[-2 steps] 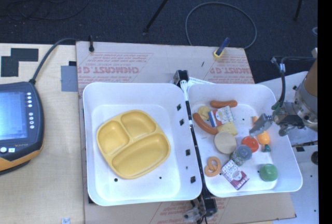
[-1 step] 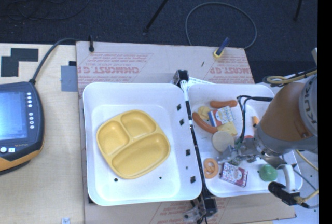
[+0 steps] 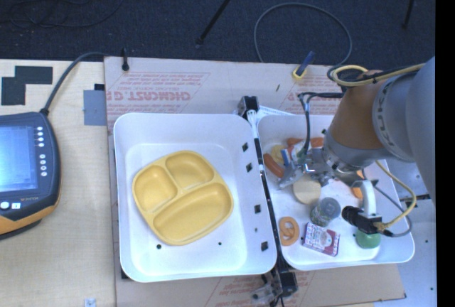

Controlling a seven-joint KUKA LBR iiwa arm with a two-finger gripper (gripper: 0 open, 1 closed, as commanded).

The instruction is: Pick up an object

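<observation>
The right bin (image 3: 402, 253) holds several small objects: a pale round piece (image 3: 307, 191), a grey round can (image 3: 326, 211), a pretzel-shaped brown piece (image 3: 288, 229), a red and white packet (image 3: 321, 239), a green piece (image 3: 367, 238) and orange items (image 3: 274, 163) near its left wall. My gripper (image 3: 298, 170) is low in the upper left part of this bin, just above the pale round piece and beside the orange items. The grey arm with its orange band (image 3: 355, 121) hides the bin's upper right part.
The left bin (image 3: 142, 256) holds a yellow divided plate (image 3: 183, 196). A ridge (image 3: 257, 185) separates the two bins. A teach pendant (image 3: 25, 167) lies on the bench at far left. Cables run along the arm and over the right bin.
</observation>
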